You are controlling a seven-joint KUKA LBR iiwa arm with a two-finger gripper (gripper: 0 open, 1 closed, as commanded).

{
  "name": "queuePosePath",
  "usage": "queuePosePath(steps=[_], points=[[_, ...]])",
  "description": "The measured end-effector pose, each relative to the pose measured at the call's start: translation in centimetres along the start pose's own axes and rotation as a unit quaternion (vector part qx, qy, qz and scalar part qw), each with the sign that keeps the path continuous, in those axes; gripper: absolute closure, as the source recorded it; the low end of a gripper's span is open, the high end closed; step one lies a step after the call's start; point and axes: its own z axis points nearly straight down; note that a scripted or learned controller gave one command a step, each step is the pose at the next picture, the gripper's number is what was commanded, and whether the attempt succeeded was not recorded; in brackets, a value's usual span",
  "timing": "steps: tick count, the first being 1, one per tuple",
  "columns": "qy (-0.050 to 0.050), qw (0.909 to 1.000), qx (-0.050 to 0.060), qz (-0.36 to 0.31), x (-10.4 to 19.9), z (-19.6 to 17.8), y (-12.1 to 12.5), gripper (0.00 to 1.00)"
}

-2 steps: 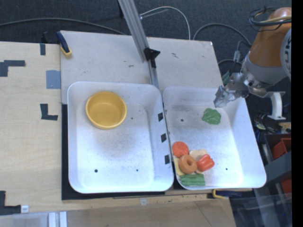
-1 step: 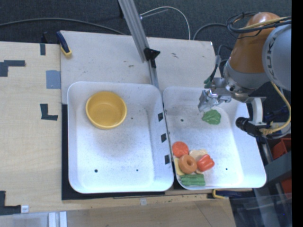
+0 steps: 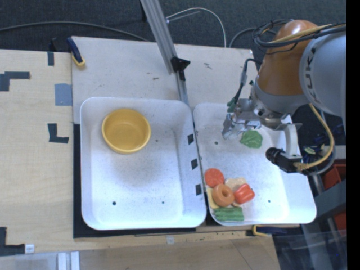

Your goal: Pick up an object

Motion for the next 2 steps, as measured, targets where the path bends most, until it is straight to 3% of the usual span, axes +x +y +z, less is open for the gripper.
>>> queuePosePath(steps=[1, 2], points=[[0.000, 1.0000, 0.001, 0.000, 5.3, 0.8, -2.5, 1.00], [0.000, 1.0000, 0.000, -0.001, 11.4, 0.5, -3.3, 1.00]])
